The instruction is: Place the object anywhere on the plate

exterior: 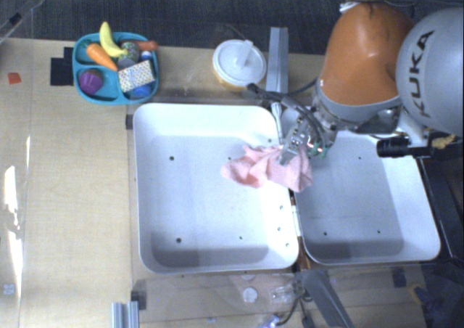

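Observation:
A crumpled pink cloth (255,167) lies across the right rim of the left bin (188,196), and its right end reaches over the divider toward the right bin (370,210). My gripper (290,151) comes down from the orange-banded wrist right above the cloth's upper right part. Its fingers are closed on a bunched fold of the cloth there. The blue divided plate (81,65) sits far off at the bench's back left, outside the bins. It carries a toy banana, a carrot, a purple piece and other small items.
A white lidded cup (239,64) stands behind the left bin. A grey upright post (278,54) rises beside it. The arm's bulky body covers the back of the right bin. A black square marker (61,71) lies left of the plate.

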### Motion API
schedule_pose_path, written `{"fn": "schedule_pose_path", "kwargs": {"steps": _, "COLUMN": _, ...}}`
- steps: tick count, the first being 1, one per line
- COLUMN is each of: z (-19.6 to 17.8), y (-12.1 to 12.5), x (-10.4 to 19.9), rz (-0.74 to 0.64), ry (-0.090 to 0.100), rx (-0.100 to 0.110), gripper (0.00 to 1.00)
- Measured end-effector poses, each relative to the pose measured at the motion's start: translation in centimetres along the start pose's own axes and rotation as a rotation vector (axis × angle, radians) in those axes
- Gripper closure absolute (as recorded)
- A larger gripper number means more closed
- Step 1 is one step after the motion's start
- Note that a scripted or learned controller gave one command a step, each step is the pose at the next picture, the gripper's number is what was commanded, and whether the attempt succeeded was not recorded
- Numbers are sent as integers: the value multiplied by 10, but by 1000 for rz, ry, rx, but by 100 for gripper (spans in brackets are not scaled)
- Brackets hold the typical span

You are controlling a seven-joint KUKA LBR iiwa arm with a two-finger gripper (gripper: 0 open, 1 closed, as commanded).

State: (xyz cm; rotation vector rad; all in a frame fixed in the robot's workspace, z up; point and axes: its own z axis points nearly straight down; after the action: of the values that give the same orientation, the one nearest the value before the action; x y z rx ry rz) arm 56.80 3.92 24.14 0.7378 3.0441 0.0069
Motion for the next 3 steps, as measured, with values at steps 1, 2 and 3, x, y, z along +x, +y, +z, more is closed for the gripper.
{"fn": "schedule_pose_path", "kwargs": {"steps": 1, "z": -6, "y": 25, "x": 40, "rz": -402, "ry": 0, "rx": -2, "gripper": 100}}
{"fn": "schedule_pose_path", "kwargs": {"steps": 2, "z": 6, "y": 53, "x": 72, "rz": -479, "ry": 1, "rx": -2, "gripper": 100}}
{"fn": "schedule_pose_path", "kwargs": {"steps": 3, "z": 14, "y": 74, "x": 118, "rz": -480, "ry": 5, "rx": 0, "gripper": 100}}
